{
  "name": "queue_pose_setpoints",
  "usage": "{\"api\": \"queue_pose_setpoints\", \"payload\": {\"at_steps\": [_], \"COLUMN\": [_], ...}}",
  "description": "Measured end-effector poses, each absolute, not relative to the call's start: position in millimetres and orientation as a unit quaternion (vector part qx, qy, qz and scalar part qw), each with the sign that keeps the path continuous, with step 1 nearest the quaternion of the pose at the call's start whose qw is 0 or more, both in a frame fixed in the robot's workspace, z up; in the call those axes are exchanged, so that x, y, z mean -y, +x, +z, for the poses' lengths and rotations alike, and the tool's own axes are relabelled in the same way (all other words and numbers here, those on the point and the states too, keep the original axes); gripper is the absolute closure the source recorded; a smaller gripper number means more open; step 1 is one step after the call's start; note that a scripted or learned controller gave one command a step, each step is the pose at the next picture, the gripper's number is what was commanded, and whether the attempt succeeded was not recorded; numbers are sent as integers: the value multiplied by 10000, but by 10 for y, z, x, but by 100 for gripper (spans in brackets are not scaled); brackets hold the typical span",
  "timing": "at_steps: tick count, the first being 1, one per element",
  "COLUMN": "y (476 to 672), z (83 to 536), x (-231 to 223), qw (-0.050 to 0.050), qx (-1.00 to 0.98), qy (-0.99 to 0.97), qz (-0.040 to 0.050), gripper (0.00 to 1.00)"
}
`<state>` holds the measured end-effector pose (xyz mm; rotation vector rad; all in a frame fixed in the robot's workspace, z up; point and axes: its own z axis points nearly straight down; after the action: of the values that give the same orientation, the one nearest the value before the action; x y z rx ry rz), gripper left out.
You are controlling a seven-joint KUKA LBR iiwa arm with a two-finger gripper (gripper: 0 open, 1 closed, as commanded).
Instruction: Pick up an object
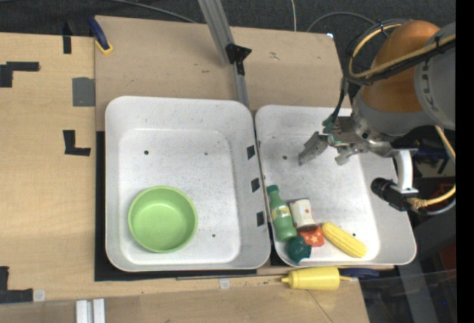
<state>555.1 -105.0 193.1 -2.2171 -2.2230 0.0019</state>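
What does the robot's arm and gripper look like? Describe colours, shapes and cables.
The arm is grey, rounded and bulky, with a glossy orange band above the wrist. Yellow and black cables loop over that band. The gripper is grey metal with two slim dark-tipped fingers.

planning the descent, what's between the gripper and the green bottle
In the camera view, just bare white floor of the right bin separates the gripper from the green bottle; the other toys lie beside the bottle, nearer the camera.

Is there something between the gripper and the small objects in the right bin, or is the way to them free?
Nothing visible stands between. The gripper hangs over bare floor of the right bin; the green bottle, small can and corn cob lie clustered nearer the front wall.
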Motion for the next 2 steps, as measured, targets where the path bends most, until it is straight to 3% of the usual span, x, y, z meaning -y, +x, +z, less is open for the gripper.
{"api": "queue_pose_setpoints", "payload": {"at_steps": [1, 2], "y": [5551, 5576], "z": [1931, 1475], "x": [1051, 997], "qw": [7, 23], "qx": [7080, 7077], "qy": [-7062, -7065], "qz": [6, 23], "gripper": [0, 0]}}
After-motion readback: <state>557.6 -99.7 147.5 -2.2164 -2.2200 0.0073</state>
